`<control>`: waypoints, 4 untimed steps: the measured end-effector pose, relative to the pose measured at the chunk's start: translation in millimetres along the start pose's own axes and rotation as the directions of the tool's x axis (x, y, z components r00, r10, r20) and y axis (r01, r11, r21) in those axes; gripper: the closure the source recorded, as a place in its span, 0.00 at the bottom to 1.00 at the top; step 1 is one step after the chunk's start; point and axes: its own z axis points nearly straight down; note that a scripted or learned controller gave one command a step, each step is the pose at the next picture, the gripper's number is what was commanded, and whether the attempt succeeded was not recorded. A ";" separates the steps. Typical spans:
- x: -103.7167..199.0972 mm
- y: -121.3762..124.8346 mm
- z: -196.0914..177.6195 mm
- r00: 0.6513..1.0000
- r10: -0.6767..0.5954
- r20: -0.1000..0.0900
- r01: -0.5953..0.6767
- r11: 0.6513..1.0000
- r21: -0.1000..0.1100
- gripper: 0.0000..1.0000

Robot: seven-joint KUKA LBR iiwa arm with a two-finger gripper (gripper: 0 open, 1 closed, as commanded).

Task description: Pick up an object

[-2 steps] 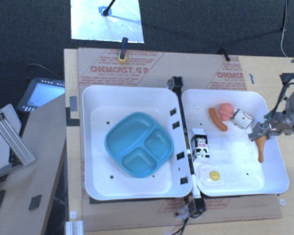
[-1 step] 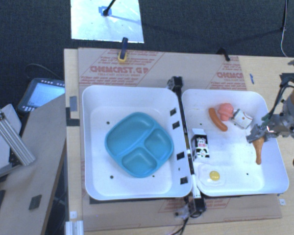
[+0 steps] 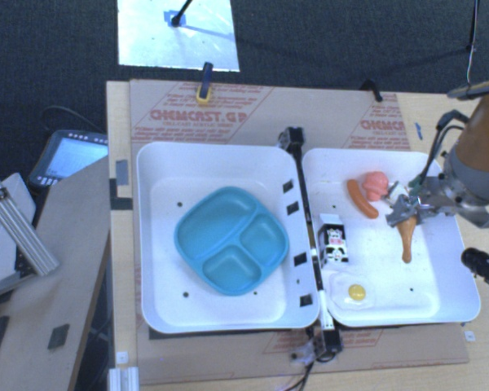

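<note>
Nearest, an egg lies at the right bin's near edge. The gripper sits over the cone's far end; whether its jaws are spread, I cannot tell. Risk: an off-centre pinch tips the cone against the sausage.

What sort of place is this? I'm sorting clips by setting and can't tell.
Probably a robotics lab test bench, not a kitchen: two white bins sit on a protective sheet, toy food such as a fried egg lies inside, and a robot arm's claw reaches in.
</note>
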 end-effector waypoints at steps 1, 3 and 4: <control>52.7 15.3 -11.6 1.000 0.000 -0.001 0.000 1.000 0.000 1.00; 154.6 42.6 -18.4 1.000 0.001 -0.002 -0.001 1.000 0.000 1.00; 213.8 51.6 -19.0 1.000 -0.001 -0.003 0.001 1.000 0.001 1.00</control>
